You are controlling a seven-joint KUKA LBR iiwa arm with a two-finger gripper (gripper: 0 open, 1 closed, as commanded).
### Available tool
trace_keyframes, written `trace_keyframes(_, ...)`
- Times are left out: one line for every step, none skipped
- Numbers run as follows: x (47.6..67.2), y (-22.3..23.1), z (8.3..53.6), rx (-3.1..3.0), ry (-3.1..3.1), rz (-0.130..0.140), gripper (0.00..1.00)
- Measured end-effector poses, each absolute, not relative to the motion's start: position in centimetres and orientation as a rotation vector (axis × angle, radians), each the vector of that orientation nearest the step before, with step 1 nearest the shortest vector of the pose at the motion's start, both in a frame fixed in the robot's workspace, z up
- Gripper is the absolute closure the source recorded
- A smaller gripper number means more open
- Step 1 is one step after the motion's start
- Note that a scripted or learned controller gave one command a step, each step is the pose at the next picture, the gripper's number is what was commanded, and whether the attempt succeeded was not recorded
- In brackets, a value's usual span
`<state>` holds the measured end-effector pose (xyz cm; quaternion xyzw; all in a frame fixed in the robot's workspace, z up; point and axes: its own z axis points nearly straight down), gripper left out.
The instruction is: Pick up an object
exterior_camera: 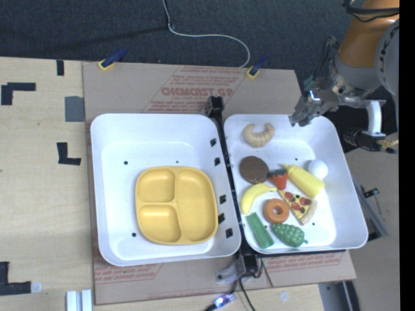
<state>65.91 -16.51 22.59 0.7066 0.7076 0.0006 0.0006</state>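
Note:
The right bin (337, 149) holds several toy foods: a croissant (259, 133), a brown round patty (253, 169), a banana (255, 195), a donut (277, 210), a pizza slice (299, 204), a yellow bottle (305, 179), a white egg (318, 169), a red strawberry (279, 177), a green stick (260, 230) and a green bumpy vegetable (288, 234). My gripper (302, 116) hangs over the bin's far right corner, right of the croissant, with nothing visibly held.
The left bin (107, 173) holds a yellow divided plate (176, 205). A clip (216, 104) sits where the bins meet at the back. A white cable (201, 34) runs across the dark cloth behind the cardboard.

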Motion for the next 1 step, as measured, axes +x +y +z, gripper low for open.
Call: trace_keyframes(62.8,-13.02,23.18,2.219,2.226,-0.001,1.0)
